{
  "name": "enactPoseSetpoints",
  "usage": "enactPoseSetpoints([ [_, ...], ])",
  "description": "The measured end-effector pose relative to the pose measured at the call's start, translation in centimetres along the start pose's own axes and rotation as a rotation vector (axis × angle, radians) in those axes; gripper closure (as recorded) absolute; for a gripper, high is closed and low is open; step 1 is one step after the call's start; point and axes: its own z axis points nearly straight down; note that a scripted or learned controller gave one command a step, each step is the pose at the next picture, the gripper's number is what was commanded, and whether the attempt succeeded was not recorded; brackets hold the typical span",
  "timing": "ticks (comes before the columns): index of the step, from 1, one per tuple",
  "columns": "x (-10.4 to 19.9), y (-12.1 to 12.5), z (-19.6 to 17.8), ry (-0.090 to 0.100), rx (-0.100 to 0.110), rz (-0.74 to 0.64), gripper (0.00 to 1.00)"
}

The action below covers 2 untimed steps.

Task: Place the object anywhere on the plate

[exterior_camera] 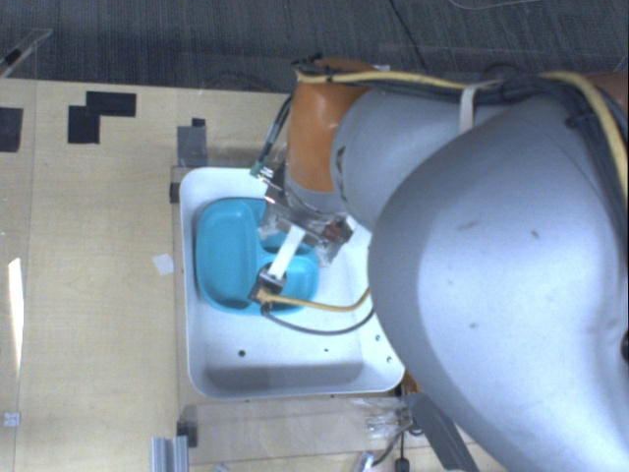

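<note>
The hand (295,239) sits over the 3 o'clock side of the blue plate (221,254), at 10 o'clock in the white bin (285,372); grip state and the object's position cannot be told, so a release near the rim risks spilling into the bin.

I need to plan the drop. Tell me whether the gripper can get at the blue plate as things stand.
Probably yes. The gripper hangs right over the right part of the plate in the white bin, and nothing that I can see lies between them.
</note>
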Motion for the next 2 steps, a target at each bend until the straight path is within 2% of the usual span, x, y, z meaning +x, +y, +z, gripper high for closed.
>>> enactPoseSetpoints([
  [1,0.0,0.0,0.0,0.0,0.0,0.0,0.0],
  [2,-9.3,-5.2,-9.1,0.0,0.0,0.398,0.0],
])
